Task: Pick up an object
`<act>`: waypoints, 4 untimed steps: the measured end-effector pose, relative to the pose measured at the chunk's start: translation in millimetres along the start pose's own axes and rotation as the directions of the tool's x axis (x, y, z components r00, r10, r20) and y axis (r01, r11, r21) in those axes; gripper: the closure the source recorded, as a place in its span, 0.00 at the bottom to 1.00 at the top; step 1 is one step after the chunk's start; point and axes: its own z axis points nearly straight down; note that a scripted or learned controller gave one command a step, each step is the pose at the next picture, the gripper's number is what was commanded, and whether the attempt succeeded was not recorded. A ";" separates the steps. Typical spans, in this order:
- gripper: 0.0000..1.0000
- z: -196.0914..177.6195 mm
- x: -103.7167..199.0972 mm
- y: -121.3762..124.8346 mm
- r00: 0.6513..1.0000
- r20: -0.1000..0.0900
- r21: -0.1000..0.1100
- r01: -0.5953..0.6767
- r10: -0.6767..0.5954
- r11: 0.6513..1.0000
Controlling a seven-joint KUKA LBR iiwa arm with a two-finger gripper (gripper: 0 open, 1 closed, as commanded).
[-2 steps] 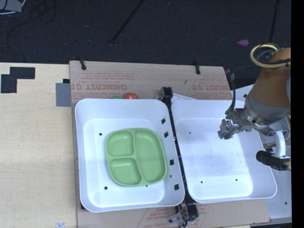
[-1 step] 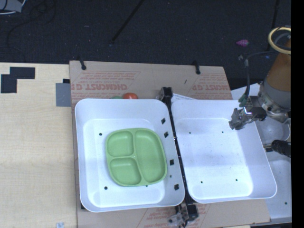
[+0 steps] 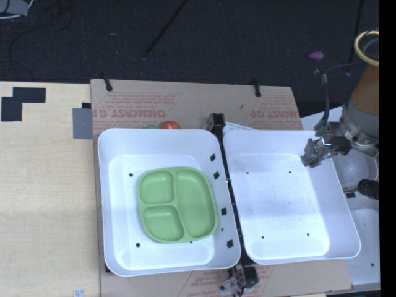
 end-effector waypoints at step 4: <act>1.00 18.2 188.3 -22.4 1.000 -0.001 0.004 0.003 -0.003 1.000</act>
